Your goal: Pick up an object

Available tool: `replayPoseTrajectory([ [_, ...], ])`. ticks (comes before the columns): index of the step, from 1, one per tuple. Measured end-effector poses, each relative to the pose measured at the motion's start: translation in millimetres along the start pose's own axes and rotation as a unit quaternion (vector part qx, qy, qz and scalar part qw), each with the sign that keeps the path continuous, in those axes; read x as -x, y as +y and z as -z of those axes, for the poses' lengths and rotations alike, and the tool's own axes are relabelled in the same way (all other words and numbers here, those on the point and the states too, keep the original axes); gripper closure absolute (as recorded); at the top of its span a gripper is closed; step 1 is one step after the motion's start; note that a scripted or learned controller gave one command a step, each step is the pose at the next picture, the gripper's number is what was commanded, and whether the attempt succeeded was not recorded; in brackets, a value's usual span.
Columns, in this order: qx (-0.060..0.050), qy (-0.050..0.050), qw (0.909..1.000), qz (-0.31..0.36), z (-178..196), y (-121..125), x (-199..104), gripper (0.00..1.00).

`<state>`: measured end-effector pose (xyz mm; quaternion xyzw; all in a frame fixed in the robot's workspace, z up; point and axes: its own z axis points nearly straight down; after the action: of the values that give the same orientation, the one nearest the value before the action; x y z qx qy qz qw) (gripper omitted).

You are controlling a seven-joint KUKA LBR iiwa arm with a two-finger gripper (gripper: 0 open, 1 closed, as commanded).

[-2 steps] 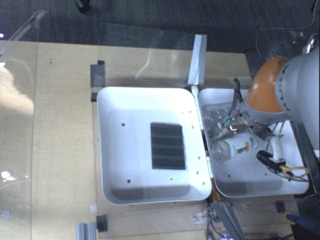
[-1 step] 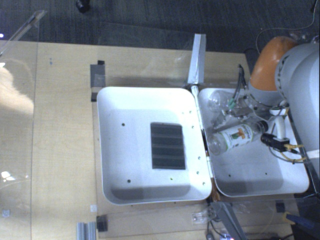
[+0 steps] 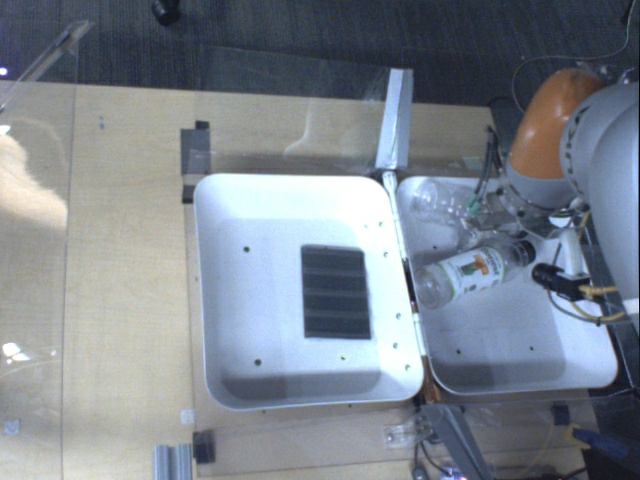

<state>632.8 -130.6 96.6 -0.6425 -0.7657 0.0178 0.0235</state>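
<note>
A clear plastic bottle (image 3: 468, 272) with a white and orange label and a dark cap lies on its side in the right bin (image 3: 520, 353), its base against the bin's left wall. Behind it, near the back-left corner, lies a crumpled clear plastic bottle (image 3: 437, 202). A dark ridged rectangular pad (image 3: 335, 291) lies flat in the middle of the left bin (image 3: 250, 218). My gripper (image 3: 492, 214) hangs low over the back of the right bin, just above the labelled bottle's cap end and beside the crumpled bottle. The grey wrist with its orange band (image 3: 548, 118) covers most of it.
A metal divider post (image 3: 394, 118) stands behind the seam between the two bins. Cables (image 3: 575, 290) trail from the arm over the right bin's right side. The wooden bench (image 3: 110, 268) extends to the left, partly behind a clear panel.
</note>
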Motion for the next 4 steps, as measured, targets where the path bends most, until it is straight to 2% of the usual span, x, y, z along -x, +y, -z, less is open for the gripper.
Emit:
replayPoseTrajectory([
  [1,0.032,-0.009,0.9982,0.051,94.2,37.9,-29.6,1.00],
  [2,0.032,-0.009,0.9982,0.051,93.9,37.9,-29.9,0.00],
  [3,0.033,-0.008,0.9984,0.044,13.6,36.3,16.2,0.00],
  [4,0.019,-0.018,0.9836,0.178,-0.4,31.4,9.2,0.00],
])
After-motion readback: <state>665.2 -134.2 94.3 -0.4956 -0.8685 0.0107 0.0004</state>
